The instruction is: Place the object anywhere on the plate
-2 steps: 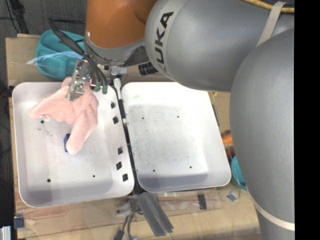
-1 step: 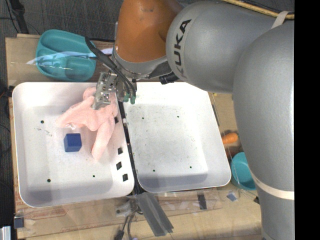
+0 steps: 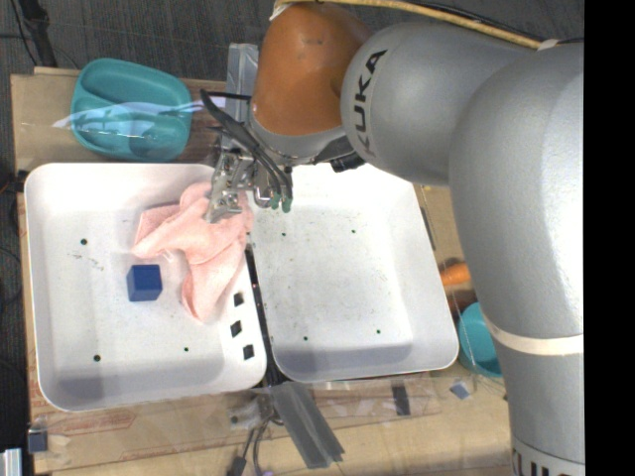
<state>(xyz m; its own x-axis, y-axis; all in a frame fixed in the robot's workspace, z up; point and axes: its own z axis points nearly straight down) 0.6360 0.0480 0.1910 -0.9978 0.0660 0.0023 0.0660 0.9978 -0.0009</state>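
Blue block (image 3: 145, 283) sits in left bin (image 3: 60, 365), just left of pink cloth (image 3: 198, 246). Gripper (image 3: 230, 201) is down on the cloth's upper right corner by the bin divider; fingers appear pinched on the cloth. Right bin (image 3: 347, 286) beside it.

The arm (image 3: 466, 117) is bulky, smooth grey casing filling the right of the frame, with "KUKA" lettered in black near the top centre. Above the wrist sits a rounded orange band (image 3: 303, 67). A thin pale cable (image 3: 427, 13) arcs along the top, and black cables (image 3: 233, 127) trail beside the metal gripper (image 3: 248, 191).
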